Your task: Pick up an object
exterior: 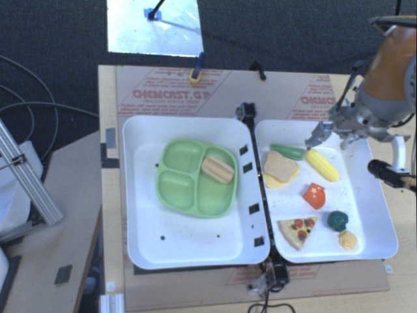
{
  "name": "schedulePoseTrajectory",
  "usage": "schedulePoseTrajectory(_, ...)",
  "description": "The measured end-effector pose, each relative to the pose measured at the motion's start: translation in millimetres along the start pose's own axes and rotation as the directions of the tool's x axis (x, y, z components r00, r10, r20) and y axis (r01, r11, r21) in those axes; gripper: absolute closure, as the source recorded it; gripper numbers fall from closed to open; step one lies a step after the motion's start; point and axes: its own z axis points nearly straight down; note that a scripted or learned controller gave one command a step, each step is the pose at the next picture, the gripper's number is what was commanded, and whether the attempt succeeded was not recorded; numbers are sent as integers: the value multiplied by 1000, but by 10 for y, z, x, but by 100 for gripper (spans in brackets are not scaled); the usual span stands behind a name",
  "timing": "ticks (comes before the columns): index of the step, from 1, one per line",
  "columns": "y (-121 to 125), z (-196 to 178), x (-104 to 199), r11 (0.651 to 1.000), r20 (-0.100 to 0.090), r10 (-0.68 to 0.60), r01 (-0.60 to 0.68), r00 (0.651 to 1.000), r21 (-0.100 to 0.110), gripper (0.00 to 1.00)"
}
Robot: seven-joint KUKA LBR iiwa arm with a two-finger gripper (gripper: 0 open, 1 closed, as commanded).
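Note:
My gripper [332, 138] hangs over the far part of the right bin [381, 204], open, with nothing between its fingers. Just below it lies a yellow corn cob [323, 164]. Left of the cob are a green pepper [288, 152] and a toast slice on cheese [280, 168]. Nearer the front sit a red piece [315, 195], a pizza slice [298, 229], a broccoli floret [337, 220] and a small orange piece [348, 240].
The left bin [140, 175] bears a green divided plate [182, 181] with a bread roll [217, 169] in its far right section. A black divider strip [257, 188] runs between the bins. The arm's wrist [388, 77] hovers over the right bin's far right corner.

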Motion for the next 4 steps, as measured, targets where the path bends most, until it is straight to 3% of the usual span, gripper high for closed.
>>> schedulePoseTrajectory(1, -594, 1217, -334, 1000, -1, 7, -7, 1000, 5, 0)
schedulePoseTrajectory(2, 14, 1158, 249, 1000, -1, -8, 8, 1000, -5, 0)
schedulePoseTrajectory(3, -184, 1156, -723, 1000, 5, 9, -9, 1000, -2, 0)
schedulePoseTrajectory(4, -914, 974, -260, 1000, -3, 3, -3, 1000, 6, 0)
